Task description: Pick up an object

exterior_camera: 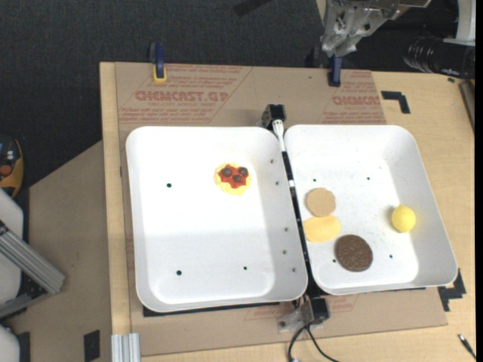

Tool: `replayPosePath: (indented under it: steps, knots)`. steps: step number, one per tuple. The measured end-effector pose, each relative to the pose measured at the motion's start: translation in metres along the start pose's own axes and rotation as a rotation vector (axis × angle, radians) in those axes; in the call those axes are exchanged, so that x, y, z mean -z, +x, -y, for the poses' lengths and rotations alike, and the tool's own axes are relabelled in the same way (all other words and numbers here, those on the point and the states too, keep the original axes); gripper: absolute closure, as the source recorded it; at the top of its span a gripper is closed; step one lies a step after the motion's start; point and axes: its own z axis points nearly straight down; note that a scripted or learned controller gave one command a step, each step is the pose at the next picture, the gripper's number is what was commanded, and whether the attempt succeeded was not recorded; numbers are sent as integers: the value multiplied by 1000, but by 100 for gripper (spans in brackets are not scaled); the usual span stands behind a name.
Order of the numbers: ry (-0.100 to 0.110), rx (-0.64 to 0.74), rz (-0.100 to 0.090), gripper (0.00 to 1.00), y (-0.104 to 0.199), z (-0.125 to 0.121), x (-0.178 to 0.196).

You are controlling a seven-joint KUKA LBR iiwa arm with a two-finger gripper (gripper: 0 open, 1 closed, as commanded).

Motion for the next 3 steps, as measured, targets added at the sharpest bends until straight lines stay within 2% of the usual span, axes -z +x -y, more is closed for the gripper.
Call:
replayPosePath:
  steps: [1, 2, 3]
  knots:
    - [32, 4, 4, 100, 88, -36, -123]
    - [34, 1, 6, 100, 138, -51, -240]
    - [27, -4, 5, 100, 135, -57, -282]
